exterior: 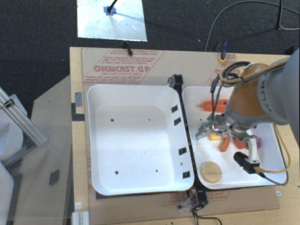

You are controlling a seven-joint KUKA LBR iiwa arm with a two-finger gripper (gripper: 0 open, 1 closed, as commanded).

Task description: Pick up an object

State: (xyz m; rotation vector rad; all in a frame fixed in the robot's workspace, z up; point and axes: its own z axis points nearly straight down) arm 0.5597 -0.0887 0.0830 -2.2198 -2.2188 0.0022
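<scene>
My gripper (209,128) is down in the right bin (276,165), near its left side, under the grey and orange wrist. A small yellow piece (214,136) lies right under the gripper's tip, touching or nearly touching it. A short orange piece (225,144) lies just to its right. An orange carrot-like piece (208,106) rests toward the bin's back, partly behind the arm. A round tan disc (211,171) sits at the bin's front left. A small pink piece (257,142) peeks out to the right of the wrist.
The left bin (96,139) stands beside the right one, with a black divider strip (183,130) between them. Both rest on a cardboard-covered bench (122,67). Cables loop over the back right of the bench.
</scene>
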